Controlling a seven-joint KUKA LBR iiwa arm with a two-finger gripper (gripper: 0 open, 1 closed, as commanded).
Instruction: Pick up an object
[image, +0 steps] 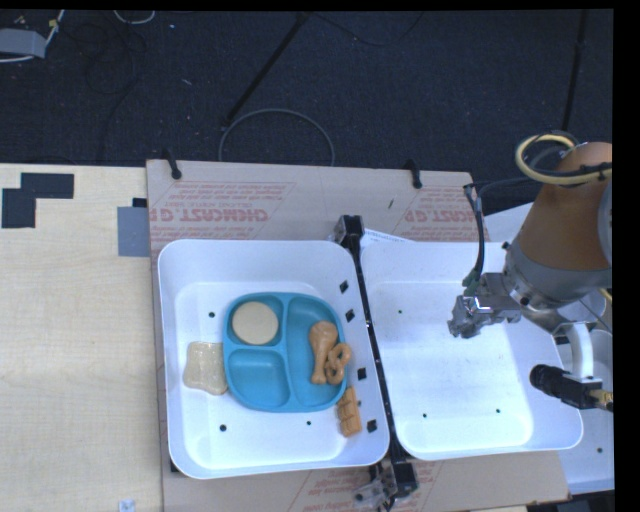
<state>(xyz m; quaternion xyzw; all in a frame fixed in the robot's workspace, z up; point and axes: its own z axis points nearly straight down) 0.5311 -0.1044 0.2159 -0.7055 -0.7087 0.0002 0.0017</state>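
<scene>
Your arm comes in from the right, and its hand (468, 318) hangs over the upper right part of the right bin (440, 440), close to that bin's right wall. The view looks down on it from above and at a slant, so you cannot tell whether it is released or clenched, and nothing can be seen grasped in it. Everything worth picking lies in the left bin (190, 440), across the black divider (362, 330) where the two bins meet. A blue divided tray (262, 385) sits in the middle of that bin, and it does the sorting: a round tan disc (254, 322) lies in its upper left compartment, and a pretzel-shaped brown piece (329, 352) lies in its right compartment. Two pieces lie loose on the bin floor: a pale bread-like slice (205, 367) touching the tray's left edge, and a small brown chunk (348, 412) just off the tray's lower right corner, near the divider. By my judgement the pick has not begun. The loose chunk by the divider is the nearest target, though the bin wall beside it could crowd the approach. The slice by the tray's left edge has more room around it.
</scene>
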